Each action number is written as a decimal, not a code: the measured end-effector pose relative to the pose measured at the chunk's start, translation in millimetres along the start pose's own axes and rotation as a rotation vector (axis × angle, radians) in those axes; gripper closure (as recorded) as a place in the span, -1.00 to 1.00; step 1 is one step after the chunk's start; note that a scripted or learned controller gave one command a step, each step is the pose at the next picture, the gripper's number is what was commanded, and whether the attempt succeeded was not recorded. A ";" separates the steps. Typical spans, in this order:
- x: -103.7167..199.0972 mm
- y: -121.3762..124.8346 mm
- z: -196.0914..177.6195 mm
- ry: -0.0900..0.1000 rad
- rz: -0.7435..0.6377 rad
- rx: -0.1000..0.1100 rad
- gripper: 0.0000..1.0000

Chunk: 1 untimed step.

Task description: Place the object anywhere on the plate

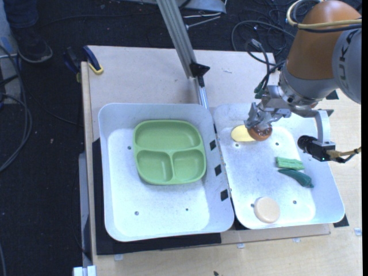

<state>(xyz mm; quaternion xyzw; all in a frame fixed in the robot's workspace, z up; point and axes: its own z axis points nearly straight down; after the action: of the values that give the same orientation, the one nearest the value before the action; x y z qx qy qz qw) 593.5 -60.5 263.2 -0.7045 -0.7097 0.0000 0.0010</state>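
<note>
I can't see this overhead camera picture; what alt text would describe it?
A robot arm's hand is lowered over a yellow object in the right white bin, which also holds green pieces and a beige disc. A green divided plate lies in the left white bin.

The hand (260, 125) partly hides a yellow object (240, 134).

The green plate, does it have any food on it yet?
No. The green plate sits in the left bin with all three sections bare green; the food pieces lie in the right bin.
</note>
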 end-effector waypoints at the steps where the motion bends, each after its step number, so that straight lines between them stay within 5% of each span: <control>1: 43.2 -14.9 13.8 -0.001 0.002 0.002 1.00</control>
<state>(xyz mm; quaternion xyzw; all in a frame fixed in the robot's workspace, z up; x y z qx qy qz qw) 578.2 -17.4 249.4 -0.7054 -0.7088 0.0010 0.0012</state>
